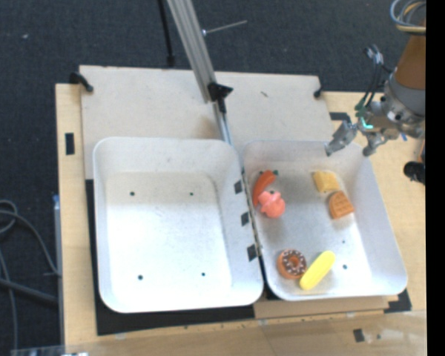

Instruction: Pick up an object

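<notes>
Five small objects are seen lying in the right bin (pixel 378 221). A pink toy figure (pixel 272 204) is placed near the bin's left wall, touching an orange-red piece (pixel 263 182) just behind it. A pale yellow block (pixel 325 180) is set toward the far middle, with a tan waffle-like piece (pixel 340 205) just beside it on the near side. At the near edge, a brown ring-shaped doughnut (pixel 291 262) is found touching a yellow banana-like piece (pixel 317 270).

The claw (pixel 352 141) is held above the far right corner of the right bin, well apart from all five objects. Its two fingers are spread wide, and nothing is seen between them. The grey arm with its orange band (pixel 410 61) is seen entering from the right.

The left bin (pixel 111 199) is set just beside the right bin, their inner walls touching. Both bins are carried on a light wooden desk (pixel 70 199) over a pale board (pixel 148 102). A slanted metal rail (pixel 191 39) is seen rising from the far gap between the bins. Dark cables (pixel 15 236) are laid on the floor at the left.
</notes>
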`<control>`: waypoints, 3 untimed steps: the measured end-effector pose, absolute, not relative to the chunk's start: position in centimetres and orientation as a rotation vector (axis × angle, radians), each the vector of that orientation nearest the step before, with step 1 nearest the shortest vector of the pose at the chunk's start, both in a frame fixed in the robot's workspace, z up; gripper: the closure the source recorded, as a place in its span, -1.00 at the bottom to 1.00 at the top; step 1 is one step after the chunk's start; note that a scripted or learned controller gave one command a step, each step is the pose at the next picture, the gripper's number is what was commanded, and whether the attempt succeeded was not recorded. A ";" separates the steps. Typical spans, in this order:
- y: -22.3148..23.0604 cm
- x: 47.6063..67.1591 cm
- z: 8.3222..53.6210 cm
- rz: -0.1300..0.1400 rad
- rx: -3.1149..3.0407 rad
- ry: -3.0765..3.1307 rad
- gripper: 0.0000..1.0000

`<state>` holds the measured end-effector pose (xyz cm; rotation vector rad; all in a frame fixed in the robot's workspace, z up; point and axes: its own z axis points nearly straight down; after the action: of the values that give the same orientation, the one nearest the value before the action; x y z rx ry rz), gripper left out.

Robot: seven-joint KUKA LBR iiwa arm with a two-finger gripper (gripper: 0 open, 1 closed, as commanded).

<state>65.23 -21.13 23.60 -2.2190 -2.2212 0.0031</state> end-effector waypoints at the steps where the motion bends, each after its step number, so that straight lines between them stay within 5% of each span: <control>1: -21.2 65.3 23.9 0.003 -2.219 -2.229 -1.00; 3: -20.4 65.3 15.0 0.005 -2.215 -2.226 -1.00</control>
<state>65.35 -20.36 15.04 -2.2154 -2.2261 0.0049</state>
